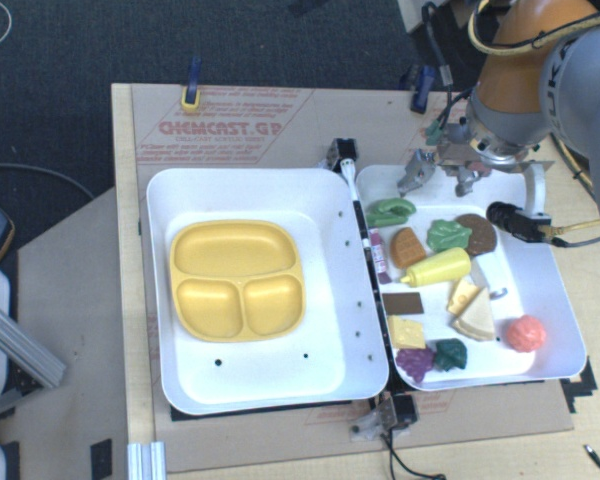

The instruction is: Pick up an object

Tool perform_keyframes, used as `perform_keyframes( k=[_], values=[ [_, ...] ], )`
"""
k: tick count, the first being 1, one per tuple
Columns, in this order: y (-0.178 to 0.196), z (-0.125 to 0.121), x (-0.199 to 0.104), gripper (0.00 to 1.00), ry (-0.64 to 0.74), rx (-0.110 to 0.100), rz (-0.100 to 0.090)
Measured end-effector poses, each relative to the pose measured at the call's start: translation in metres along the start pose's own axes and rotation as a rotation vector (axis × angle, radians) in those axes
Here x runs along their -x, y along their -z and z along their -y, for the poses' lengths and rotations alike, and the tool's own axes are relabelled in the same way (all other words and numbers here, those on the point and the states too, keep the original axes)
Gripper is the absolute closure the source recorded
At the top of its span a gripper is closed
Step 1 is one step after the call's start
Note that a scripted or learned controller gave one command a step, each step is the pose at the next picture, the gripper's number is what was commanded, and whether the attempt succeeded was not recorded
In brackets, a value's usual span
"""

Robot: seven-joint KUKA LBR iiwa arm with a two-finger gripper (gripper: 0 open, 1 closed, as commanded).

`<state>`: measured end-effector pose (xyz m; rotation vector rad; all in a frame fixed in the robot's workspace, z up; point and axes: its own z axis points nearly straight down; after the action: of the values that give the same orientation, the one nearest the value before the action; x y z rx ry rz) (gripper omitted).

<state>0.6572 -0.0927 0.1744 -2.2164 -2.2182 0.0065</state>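
My gripper (443, 175) hangs over the far edge of the right bin (565, 308), open, with nothing between its fingers. Just below it lie a green leafy piece (390, 210), a green lump (448, 234) and a dark brown round piece (477, 235). Further toward the front are a brown piece (408, 245), a yellow squeeze bottle (440, 266), a dark chocolate bar (401, 303), a pale wedge (471, 310), a yellow square (407, 332), purple grapes (414, 364), a dark green piece (449, 353) and a pink ball (525, 334).
The left bin (170, 198) holds a yellow divided plate (238, 276). A pink-and-white marker (377, 253) lies along the right bin's left wall. Blue clamps (191, 86) hold the cardboard base at the far edge.
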Motion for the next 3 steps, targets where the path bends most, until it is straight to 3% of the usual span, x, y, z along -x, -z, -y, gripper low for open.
perform_keyframes(
  k=[2, 3],
  values=[
    [-0.091, 0.004, 0.007, 0.0, -0.002, 0.006, 0.0],
    [-0.077, 0.003, 0.007, 1.0, -0.001, 0.011, 0.002]
  ],
)
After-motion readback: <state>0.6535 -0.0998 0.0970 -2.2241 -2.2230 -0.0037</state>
